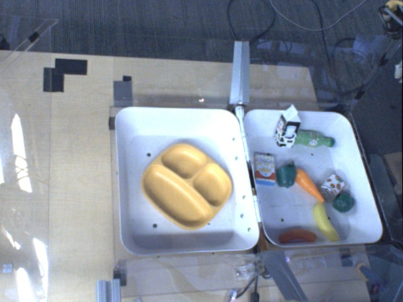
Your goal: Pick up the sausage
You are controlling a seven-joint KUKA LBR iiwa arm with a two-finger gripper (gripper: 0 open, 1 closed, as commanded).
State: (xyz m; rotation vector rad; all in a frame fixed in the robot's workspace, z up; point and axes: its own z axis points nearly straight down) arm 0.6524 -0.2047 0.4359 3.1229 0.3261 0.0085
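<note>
Jaws: whether they are open or closed cannot be told; nothing grips the sausage (297, 236).
Progress: by my reading the pick has not begun. The sausage lies flat and untouched, so approach, descent, closing and lift are all left to do.
Sausage: a short red-brown piece in the right bin (277, 214), just beside the banana (325, 222) on the view's left, close to the bin wall that the banana's lower end also nears.
Contact: the sausage's end may touch the banana's lower tip or sit just apart; the view is too coarse to settle it.
Neighbours: the carrot (308, 184) lies beyond the banana, apart from the sausage.
Relative to jaws: no contact is seen, so the whole reach to the spot beside the banana remains.
</note>
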